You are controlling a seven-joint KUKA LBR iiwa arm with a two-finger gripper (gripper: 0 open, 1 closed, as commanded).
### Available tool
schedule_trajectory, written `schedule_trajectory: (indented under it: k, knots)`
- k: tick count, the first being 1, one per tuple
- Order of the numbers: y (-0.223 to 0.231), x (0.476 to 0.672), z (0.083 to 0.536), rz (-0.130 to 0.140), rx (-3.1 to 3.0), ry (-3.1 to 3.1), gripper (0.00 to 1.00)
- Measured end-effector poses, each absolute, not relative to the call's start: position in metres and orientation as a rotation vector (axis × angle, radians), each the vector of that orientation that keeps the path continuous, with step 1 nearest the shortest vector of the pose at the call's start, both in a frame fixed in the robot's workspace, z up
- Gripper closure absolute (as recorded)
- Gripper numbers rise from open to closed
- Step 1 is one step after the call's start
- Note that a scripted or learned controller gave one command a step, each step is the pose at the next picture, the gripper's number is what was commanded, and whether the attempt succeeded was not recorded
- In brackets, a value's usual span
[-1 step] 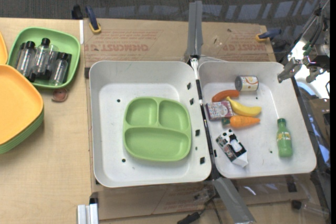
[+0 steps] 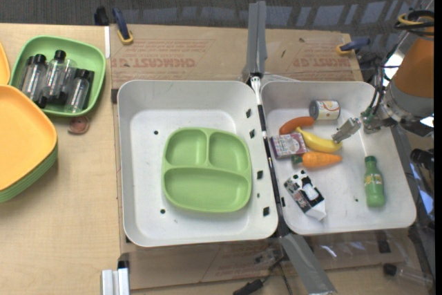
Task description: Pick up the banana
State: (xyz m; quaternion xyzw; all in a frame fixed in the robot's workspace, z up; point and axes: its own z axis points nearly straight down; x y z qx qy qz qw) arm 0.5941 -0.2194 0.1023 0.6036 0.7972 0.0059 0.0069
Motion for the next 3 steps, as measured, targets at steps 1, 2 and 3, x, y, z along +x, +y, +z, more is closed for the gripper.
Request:
schedule_trajectory:
  k: [1, 2, 3]
  knots:
    - [-0.174, 0.578, 0.102, 0.013, 2.045, 2.36, 0.0]
    - [-0.143, 0.606, 0.179, -0.001, 1.905, 2.497, 0.0]
    - [-0.151, 0.578, 0.091, -0.002, 1.908, 2.497, 0.0]
